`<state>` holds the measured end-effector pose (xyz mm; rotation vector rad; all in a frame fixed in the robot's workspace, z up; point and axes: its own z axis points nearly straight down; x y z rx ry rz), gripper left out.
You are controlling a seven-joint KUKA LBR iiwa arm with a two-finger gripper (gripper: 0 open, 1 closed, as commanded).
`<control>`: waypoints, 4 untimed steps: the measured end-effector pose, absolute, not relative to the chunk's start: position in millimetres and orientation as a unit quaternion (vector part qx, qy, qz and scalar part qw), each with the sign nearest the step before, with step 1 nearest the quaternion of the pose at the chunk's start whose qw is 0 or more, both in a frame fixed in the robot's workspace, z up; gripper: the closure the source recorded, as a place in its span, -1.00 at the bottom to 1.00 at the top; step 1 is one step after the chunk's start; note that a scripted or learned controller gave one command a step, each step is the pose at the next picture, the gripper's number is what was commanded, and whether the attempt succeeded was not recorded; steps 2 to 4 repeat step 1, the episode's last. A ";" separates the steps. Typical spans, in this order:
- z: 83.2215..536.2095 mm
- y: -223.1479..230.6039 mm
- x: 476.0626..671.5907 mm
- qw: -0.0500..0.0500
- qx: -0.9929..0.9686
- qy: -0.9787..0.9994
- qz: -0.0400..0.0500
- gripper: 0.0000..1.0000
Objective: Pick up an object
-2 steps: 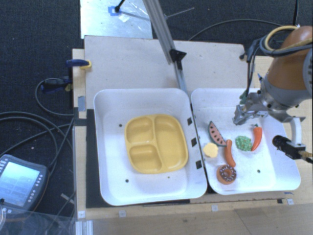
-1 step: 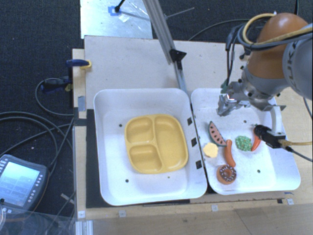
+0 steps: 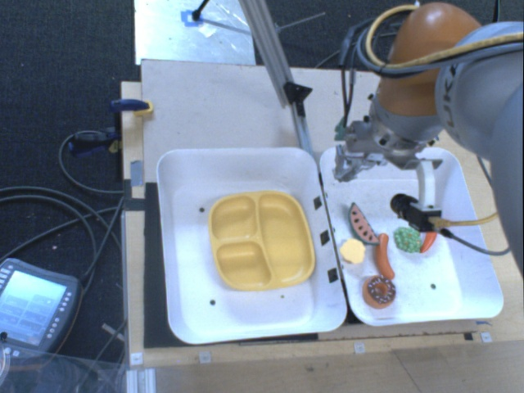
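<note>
Two shallow white plastic bins: one (image 3: 172, 219) left of the claw (image 3: 350, 166), one (image 3: 458, 277) under it. Whether the claw is spread or closed cannot be told; it holds nothing visible.

One yellow three-compartment plastic tray (image 3: 262, 240) lies lower left of the claw. Below the claw lie one each:
- red toy sausage (image 3: 384, 256)
- watermelon slice (image 3: 362, 223)
- brown sprinkled doughnut (image 3: 379, 291)
- green leafy toy (image 3: 407, 239)
- small yellow chunk (image 3: 353, 252)

A pale board bench (image 3: 213, 105) stands on dark carpet (image 3: 57, 56).

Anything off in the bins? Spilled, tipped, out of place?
Nothing much. The yellow tray lies flat in the left bin. The sausage, donut and watermelon slice lie inside the right bin, none spilled. Only the small yellow piece sits against that bin's left wall.
</note>
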<state>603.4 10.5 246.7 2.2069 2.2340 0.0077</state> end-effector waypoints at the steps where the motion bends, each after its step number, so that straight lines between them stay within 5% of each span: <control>1: 237.9 50.2 621.9 0.001 0.704 0.711 0.001 1.00; 4: 237.9 50.2 621.9 0.001 0.704 0.711 0.001 1.00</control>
